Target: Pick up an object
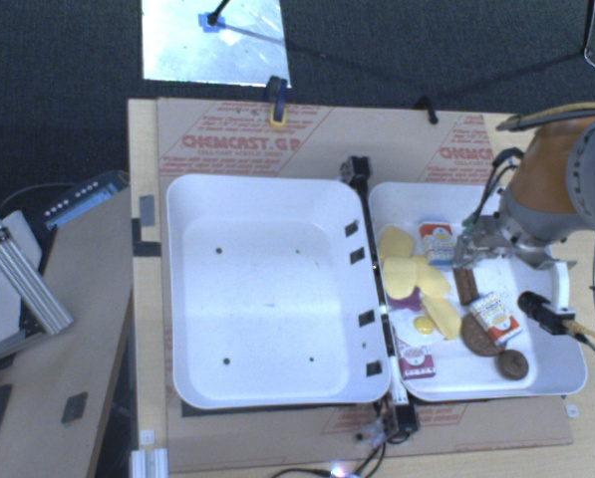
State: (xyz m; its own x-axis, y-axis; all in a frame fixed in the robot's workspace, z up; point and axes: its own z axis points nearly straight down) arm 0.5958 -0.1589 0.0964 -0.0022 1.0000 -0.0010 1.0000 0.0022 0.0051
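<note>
Gripper low over crowded right bin, finger state impossible to tell.
Risk: glancing off brown bar at six o'clock, nudging neighbouring packets, closing on nothing.

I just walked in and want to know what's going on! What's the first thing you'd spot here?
Your eye lands on the right bin, crowded with toy food: yellow pieces beside the divider, small red-and-white packets, and two brown cookies near the front. The grey-and-orange arm reaches in from the right, its gripper low over a dark brown bar. The big left bin is plain white beside it.
</note>
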